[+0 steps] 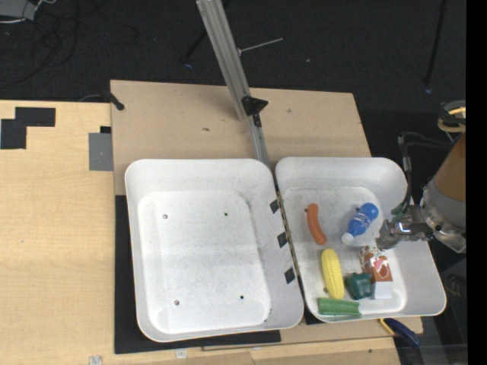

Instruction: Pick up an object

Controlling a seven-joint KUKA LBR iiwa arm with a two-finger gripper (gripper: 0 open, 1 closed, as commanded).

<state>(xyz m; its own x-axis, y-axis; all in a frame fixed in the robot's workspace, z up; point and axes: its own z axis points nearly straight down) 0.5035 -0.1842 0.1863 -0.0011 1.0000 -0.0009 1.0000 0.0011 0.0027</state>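
Note:
The right bin holds an orange sausage-shaped toy, a blue and white bottle lying on its side, a yellow corn cob, a dark green block, a light green stick and a red and white carton. My gripper reaches in from the right and hangs over the bin's right side, just right of the bottle and above the carton. Nothing shows between its fingers.
The left bin sits beside the right one, with black clips along the shared wall. A slanted metal rail rises behind the bins. The grey arm with its orange band stands at the right edge.

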